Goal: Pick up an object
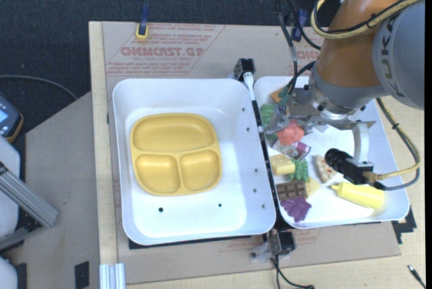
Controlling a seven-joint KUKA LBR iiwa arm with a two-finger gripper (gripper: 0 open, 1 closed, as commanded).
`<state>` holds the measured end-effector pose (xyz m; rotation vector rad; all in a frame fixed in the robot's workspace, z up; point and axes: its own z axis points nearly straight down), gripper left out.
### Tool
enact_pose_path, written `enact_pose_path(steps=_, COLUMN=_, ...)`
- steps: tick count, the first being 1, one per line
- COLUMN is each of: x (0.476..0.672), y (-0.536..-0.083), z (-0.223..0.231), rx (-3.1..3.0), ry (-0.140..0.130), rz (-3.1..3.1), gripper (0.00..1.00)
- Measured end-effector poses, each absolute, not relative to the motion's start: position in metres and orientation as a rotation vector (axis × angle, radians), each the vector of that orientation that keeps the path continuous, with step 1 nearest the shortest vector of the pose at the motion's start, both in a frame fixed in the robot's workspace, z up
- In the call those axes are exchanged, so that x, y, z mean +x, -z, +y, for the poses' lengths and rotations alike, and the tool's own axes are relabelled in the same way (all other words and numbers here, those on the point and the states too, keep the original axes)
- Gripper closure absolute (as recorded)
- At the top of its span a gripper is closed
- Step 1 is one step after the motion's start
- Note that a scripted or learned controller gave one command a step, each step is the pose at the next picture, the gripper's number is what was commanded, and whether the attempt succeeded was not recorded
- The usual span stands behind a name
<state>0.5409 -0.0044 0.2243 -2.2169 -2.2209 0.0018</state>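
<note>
My arm (378, 44) comes in from the right side. It is big and grey, with an orange band just above my wrist. I bend it down low and lean it to the left. My claw (289, 120) hangs under my wrist and points down. My own wrist hides most of my claw.

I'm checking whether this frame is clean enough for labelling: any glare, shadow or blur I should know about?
In the camera view, lighting is even and focus fairly sharp; the left bin shows mild bright sheen on its white floor, the yellow tray casts barely any shadow, and the arm shades the cluttered toys in the right bin, hiding the claw.
</note>
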Motion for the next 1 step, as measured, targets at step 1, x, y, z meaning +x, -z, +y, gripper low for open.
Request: enact_pose_path(steps=1, x=0.5314, y=-0.2286, z=-0.0186, rx=-2.221, ry=-0.003, rz=-2.218, gripper=1.0)
